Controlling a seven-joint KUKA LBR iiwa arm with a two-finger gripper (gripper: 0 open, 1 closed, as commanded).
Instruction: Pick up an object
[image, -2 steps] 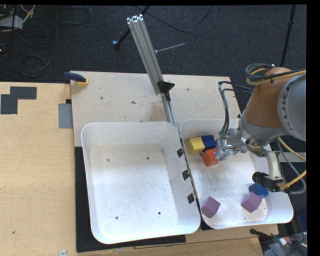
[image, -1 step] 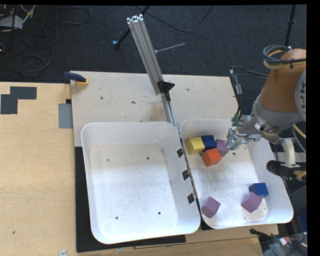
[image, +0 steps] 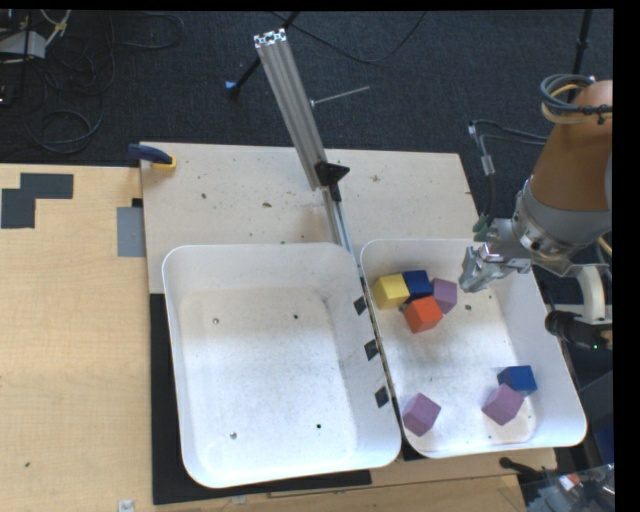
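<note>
Camera view: blocks in the right bin (image: 560, 400), gripper (image: 478, 272) above them.
Left to right from the bin's left wall: yellow block (image: 391, 290), blue block (image: 417, 282), orange block (image: 423, 313) and purple block (image: 445, 294) clustered, corners skewed; no writing legible. Gripper hovers just right of that purple block; jaw opening cannot be told.

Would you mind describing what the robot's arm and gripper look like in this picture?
The arm is a thick, rounded column with a broad orange band above a light grey wrist section. Black and yellowish cables loop at its top, near the picture's upper right. The gripper at its end is a small, grey metallic assembly, much narrower than the arm.
</note>
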